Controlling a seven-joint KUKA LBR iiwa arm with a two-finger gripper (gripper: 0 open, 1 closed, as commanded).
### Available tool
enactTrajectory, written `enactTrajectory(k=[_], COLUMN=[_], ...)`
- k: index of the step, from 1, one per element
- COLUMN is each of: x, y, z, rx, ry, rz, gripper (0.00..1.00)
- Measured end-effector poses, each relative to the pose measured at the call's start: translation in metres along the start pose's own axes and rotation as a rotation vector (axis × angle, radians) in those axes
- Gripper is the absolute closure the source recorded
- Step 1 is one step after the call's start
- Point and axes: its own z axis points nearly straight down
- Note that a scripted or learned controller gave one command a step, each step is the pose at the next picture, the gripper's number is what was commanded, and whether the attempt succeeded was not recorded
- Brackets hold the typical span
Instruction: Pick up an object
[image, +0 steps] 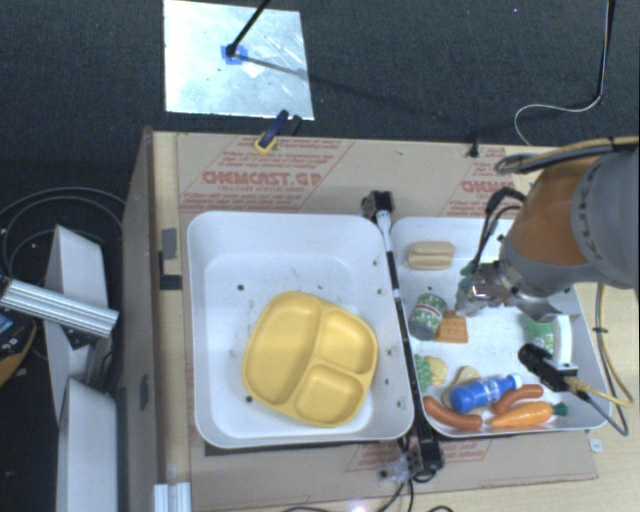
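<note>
Over the right bin, camera view: gripper at the end of the grey arm, low over the bin's upper middle. Opening of the gripper: cannot be told from this angle. Nothing seen held.

Just below the gripper and a little to its left: small orange square piece, flat on the bin floor. Contact with the gripper: cannot be told.

Just left of the gripper, beside the orange piece: green can, near the bin's left wall.

Above and left of the gripper, apart from it: tan bun, lying crosswise near the bin's far end.

Well below the gripper, along the near end of the bin: yellow-green piece at the left wall; blue bottle on its side to the right of that; reddish sausage along the near rim; orange carrot to the right of the sausage, just beside the bottle's cap end.

Right of the gripper and slightly below, partly hidden by the arm: green-and-white item; kind not determinable.

Well left of the gripper, past the divider between the bins: left bin, with a yellow divided tray lying flat in its near half, slightly turned.

Under both bins: brown sheet with red print.
</note>
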Motion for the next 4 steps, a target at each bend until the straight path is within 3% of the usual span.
enactTrajectory(k=[1,2,3,4], x=[0.0,0.001,0.005,0.105], y=[0.0,-0.004,-0.004,0.011], z=[0.0,0.034,0.024,-0.064], rx=[0.0,0.003,0.008,0.014], ry=[0.0,-0.014,-0.005,0.007], rz=[0.0,0.011,0.006,0.002], gripper=[0.0,0.0,1.0,1.0])
